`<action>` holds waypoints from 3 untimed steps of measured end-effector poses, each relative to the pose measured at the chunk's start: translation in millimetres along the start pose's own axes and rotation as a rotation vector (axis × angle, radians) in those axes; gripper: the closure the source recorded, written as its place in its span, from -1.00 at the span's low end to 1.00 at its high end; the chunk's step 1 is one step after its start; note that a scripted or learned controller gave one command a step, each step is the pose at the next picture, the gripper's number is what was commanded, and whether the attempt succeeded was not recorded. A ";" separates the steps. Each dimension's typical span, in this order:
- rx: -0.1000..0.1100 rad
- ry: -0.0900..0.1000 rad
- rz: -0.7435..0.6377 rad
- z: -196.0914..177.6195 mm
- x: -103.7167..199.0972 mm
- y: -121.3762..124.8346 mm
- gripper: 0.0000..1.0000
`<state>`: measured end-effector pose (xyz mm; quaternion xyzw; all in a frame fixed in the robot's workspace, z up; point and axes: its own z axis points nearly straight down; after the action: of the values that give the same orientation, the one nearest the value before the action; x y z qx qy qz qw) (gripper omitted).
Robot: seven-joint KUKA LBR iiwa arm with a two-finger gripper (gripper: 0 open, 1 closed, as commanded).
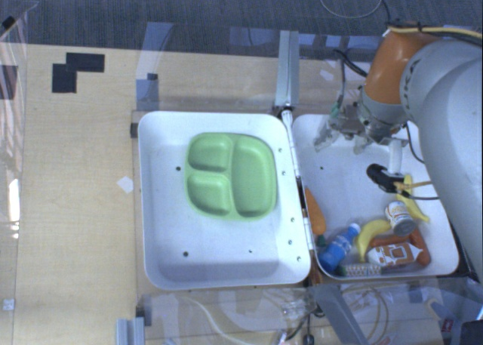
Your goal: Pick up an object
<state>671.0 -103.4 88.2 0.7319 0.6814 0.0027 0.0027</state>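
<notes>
- While the grey arm (445, 109) with its orange band comes in from 3 o'clock, its claw (349, 130) hangs over the far part of the right white bin (332, 185), apart from every loose thing there.
- Toward 5 o'clock from the claw, the things to pick crowd the bin's near end: a yellow banana (370, 234), a blue plastic bottle (338, 247), a small silver-topped can (400, 216) and a red-brown flat packet (400, 251).
- Between 6 and 7 o'clock from the claw, an orange carrot-shaped piece (317, 214) lies along the bin's left wall.
- Whether the claw is released or clenched cannot be told at this slant.
- A pale strip (364, 269) by the near rim is too small to make out, and so is the packet's label.
- The left white bin (162, 245) holds a green plastic plate (230, 175) with three compartments, lying flat.
</notes>
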 end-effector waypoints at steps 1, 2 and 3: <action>-0.002 0.000 -0.172 -99.7 32.2 -31.2 -1.00; -0.006 -0.001 -0.378 -2.4 5.6 -86.6 -1.00; -0.002 0.000 -0.472 -99.7 27.2 -82.0 -1.00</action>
<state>590.4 -70.4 187.2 0.5525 0.8335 0.0026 0.0041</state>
